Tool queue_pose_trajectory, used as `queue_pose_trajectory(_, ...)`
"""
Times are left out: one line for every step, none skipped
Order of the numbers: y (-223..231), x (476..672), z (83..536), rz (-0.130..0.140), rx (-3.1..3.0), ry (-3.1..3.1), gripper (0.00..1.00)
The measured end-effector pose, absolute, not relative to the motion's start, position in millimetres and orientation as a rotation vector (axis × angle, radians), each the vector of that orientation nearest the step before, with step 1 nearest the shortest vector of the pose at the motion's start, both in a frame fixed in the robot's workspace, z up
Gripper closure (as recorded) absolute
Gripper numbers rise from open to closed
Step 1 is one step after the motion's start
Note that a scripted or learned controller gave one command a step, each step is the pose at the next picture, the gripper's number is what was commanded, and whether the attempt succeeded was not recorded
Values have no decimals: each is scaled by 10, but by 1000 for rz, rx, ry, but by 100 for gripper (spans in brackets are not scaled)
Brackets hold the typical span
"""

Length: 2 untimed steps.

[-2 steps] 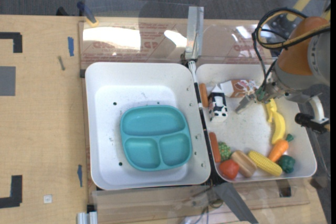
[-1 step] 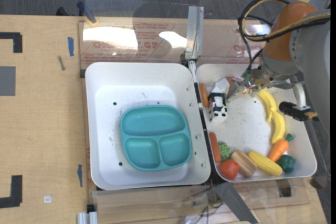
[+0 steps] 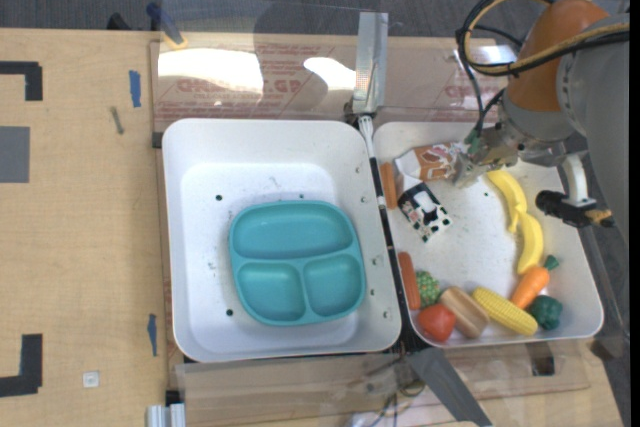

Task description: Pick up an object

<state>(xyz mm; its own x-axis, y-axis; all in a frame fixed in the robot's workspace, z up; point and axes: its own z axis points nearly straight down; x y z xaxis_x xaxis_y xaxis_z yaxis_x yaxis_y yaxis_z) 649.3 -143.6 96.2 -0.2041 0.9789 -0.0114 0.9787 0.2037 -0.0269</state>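
Overhead, two white bins sit side by side with the arm reaching over the right one.

Leftmost, the left white bin (image 3: 190, 215) carries a teal three-compartment plastic plate (image 3: 296, 261). In the right white bin (image 3: 585, 315), an orange-and-white carton (image 3: 432, 161) lies at the far edge, touching or just beside the gripper (image 3: 487, 151); whether the claw is open or closed on it I cannot tell. A yellow toy banana (image 3: 520, 215) lies nearer the right edge.
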Motion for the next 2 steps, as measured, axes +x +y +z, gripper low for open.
queue_pose_trajectory(-1407, 6552, 867, 64, -2338, -2026, 100)
queue_pose_trajectory(-1599, 6652, 866, 10, -3018, -865, 100)
